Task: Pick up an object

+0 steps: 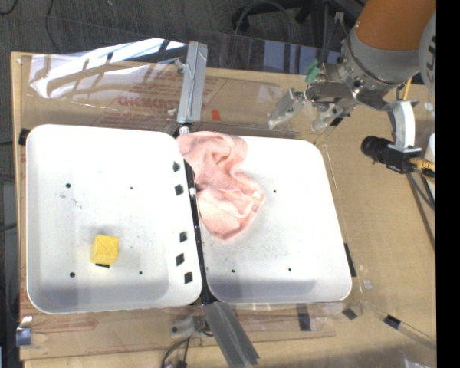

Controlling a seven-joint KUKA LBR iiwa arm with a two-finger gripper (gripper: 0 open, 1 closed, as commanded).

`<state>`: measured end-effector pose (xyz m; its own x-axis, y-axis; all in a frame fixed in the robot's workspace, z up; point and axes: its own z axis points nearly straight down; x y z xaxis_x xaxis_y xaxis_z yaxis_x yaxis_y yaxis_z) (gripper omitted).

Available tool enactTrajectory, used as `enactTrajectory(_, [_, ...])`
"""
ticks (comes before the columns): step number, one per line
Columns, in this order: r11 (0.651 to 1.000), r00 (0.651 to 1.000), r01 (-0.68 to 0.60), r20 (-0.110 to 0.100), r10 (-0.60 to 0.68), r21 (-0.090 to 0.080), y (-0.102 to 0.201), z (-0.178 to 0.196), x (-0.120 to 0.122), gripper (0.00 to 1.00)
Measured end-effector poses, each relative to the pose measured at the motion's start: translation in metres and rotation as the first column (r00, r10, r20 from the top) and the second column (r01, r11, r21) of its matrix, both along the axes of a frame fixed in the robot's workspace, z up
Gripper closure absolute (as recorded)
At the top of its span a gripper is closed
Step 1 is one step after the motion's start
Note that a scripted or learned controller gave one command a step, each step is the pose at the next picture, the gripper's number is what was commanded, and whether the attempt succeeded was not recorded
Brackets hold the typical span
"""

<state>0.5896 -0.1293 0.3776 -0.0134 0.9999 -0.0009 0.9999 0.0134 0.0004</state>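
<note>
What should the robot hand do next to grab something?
Probably swing left and down toward the pink cloth. The gripper hangs open above the far edge of the right bin, holding nothing, and the cloth, bunched against that bin's left side, is the closest thing. The yellow block lies in the other bin, much farther off.

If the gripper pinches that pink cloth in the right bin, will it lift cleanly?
The pink cloth lies crumpled in soft folds, so it likely hangs limp and trails. It looks light. Its edge rests on the divider between the bins, so it may drag there.
</note>
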Motion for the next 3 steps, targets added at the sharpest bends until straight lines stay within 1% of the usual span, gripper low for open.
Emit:
enactTrajectory(1, [0.989,0.989,-0.15,-0.006,0.15,0.001,0.025,-0.165,0.021,0.0])
enactTrajectory(2, [0.964,0.964,-0.267,0.0,0.267,0.001,-0.021,-0.285,0.0,0.0])
enactTrajectory(3, [0.962,0.962,-0.273,-0.001,0.273,0.0,-0.021,-0.275,0.0,1.0])
